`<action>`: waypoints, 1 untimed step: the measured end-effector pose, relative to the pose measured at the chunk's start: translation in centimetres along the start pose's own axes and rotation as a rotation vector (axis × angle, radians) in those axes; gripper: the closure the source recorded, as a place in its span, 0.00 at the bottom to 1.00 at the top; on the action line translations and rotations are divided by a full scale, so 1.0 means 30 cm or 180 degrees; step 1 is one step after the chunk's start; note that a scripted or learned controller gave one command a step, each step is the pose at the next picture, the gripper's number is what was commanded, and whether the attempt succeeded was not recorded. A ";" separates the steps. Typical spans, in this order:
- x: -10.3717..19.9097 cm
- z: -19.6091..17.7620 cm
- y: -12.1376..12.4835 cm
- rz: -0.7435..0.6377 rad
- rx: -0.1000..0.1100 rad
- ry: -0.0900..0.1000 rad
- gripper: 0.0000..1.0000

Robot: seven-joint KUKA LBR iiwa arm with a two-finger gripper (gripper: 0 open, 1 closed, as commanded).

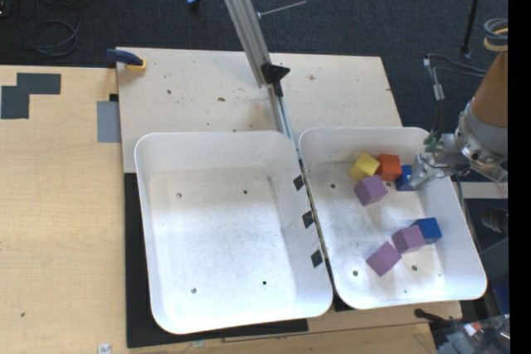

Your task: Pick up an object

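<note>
At the right edge of the frame, the grey KUKA arm with its orange band (504,91) reaches over the rim of the right-hand shallow white bin (465,282), its two-finger gripper (421,173) low beside a cluster of foam-like cubes; whether its fingers are apart or together cannot be told at this size, and nothing is visibly held between them; the pick, by the look of it, is not yet made. Nearest the gripper sit a small blue cube (404,177), partly hidden and seemingly touching the metal, an orange cube (389,166), a yellow cube (363,166) and a purple cube (370,190), all bunched in the bin's upper half; lower down lie a second blue cube (429,229) against a purple cube (407,239), with a third purple cube (383,258) just beside them; every cube rests on the bin floor. Left of centre, the left-hand shallow white bin (158,178) holds no cubes. What remains, judging from this, is the grasp itself and the lift; the wrist is angled in from the right, tool tip pointing toward the crowded upper cluster.
</note>
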State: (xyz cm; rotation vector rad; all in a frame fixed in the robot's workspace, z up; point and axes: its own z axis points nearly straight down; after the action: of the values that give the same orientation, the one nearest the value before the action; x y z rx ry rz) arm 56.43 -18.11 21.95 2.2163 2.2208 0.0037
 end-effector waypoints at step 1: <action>0.000 -0.003 0.000 -0.0006 0.0018 0.0004 1.00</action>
State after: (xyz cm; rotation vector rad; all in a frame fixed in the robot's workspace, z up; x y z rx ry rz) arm 56.44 -18.13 22.05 2.2175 2.2264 -0.0012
